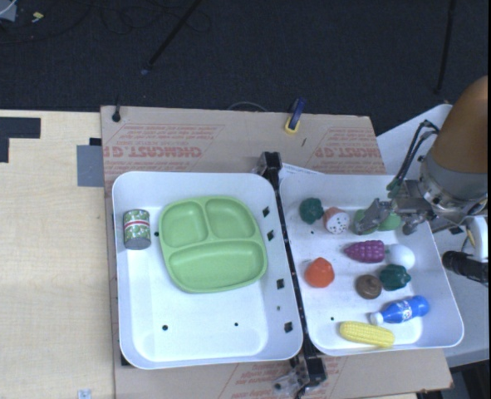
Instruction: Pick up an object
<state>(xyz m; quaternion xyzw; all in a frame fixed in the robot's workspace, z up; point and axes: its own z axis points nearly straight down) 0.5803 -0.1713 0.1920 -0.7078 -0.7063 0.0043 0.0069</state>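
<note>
The right bin (328, 322) holds several toy items: a dark green piece (311, 209), a white spotted cube (337, 221), purple grapes (366, 250), an orange-red fruit (318, 273), a brown round piece (368, 286), a dark green vegetable (395, 277), a white ball (401, 256), a blue bottle (404, 310) and a yellow corn cob (366, 333). My gripper (376, 217) hangs over the bin's upper right part, just above the grapes and right of the spotted cube. Nothing is seen held in it.
The left bin (145, 322) carries a green divided plate (213, 243) and a small can (136, 228) at its left wall. A divider with black clips (280, 248) separates the bins. A yellow-blue clamp (293, 116) sits at the cardboard's far edge.
</note>
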